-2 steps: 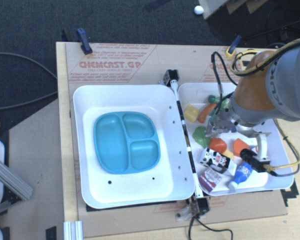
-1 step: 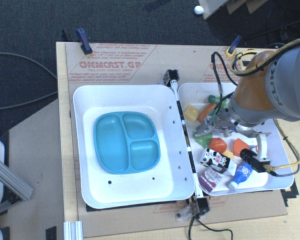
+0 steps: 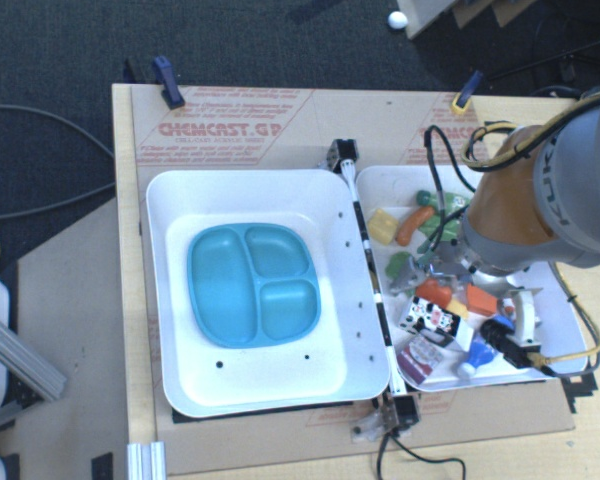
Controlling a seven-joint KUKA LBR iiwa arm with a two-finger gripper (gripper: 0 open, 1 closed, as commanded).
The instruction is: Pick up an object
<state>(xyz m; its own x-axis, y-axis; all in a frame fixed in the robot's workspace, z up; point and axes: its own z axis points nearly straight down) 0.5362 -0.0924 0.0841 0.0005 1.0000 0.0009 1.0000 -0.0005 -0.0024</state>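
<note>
The right bin (image 3: 565, 353) holds a heap of small objects: a yellow block (image 3: 382, 227), an orange carrot-like piece (image 3: 413, 223), green pieces (image 3: 442, 218), a red-orange item (image 3: 436, 293), a black-and-white spotted box (image 3: 429, 318), a purple packet (image 3: 420, 358) and a blue-and-white item (image 3: 485, 348). My arm (image 3: 540, 198) reaches in from the right and hangs over this heap. The gripper (image 3: 442, 268) points down among the objects near the red-orange item and the green pieces. The wrist hides its fingertips.
The left bin (image 3: 170, 208) holds a blue divided plate (image 3: 253, 283). A black clip (image 3: 342, 153) sits at the top of the divider between the bins. Blue clamps (image 3: 167, 80) hold the cardboard at the bench's far edge. Cables (image 3: 450, 158) loop beside the arm.
</note>
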